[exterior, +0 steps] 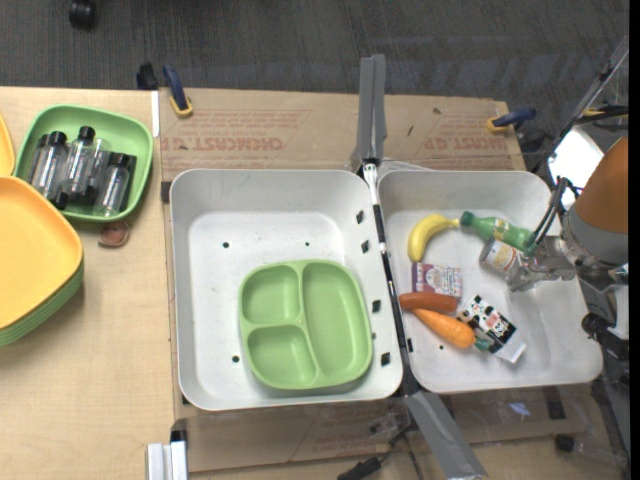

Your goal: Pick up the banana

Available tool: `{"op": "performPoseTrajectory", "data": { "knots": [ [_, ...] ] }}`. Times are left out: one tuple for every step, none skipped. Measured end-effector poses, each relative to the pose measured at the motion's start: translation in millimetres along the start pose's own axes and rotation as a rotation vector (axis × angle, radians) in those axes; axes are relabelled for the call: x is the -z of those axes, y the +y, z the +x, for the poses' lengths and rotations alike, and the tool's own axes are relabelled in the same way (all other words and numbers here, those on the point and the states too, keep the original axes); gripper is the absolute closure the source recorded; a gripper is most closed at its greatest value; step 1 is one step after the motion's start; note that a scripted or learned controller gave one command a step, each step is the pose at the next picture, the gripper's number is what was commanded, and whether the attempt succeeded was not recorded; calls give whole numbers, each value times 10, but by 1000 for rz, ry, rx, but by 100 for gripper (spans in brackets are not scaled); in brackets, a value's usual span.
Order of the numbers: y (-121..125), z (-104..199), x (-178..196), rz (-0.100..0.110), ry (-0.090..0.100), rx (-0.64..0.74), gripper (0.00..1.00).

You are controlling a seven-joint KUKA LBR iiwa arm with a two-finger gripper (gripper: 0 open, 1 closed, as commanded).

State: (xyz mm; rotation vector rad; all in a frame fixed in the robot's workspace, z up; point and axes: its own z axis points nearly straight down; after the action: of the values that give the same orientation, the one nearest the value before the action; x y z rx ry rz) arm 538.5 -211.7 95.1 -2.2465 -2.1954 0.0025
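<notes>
Claw (525, 271) is sitting low in the right bin (560, 368), near that bin's right wall, and you are seeing it from above with the wrist covering much of it. Whether it is wide or narrow cannot be told here; nothing is showing gripped in it.

Camera view, taking the claw as landmark: the banana (428, 235) is lying to its left and a little toward the far wall, well apart from it, with a green bottle (497, 231) lying between the two. A small jar-like item (499, 257) is sitting just beside the claw.

Banana's long axis is running from near-left to far-right, curving; its pale stem tip is pointing toward the bottle's end, nearly touching it. Its other end is pointing down toward the purple packet (441, 279).

You are likely looking at a leftward reach over the bottle, jaws set across the banana's curve.
</notes>
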Motion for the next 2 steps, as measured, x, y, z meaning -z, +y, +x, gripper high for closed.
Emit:
{"op": "performPoseTrajectory", "data": {
  "knots": [
    [400, 260, 68, 0, -1, -242, 100],
    [963, 432, 198, 1, -1, -444, 100]
  ]
}}
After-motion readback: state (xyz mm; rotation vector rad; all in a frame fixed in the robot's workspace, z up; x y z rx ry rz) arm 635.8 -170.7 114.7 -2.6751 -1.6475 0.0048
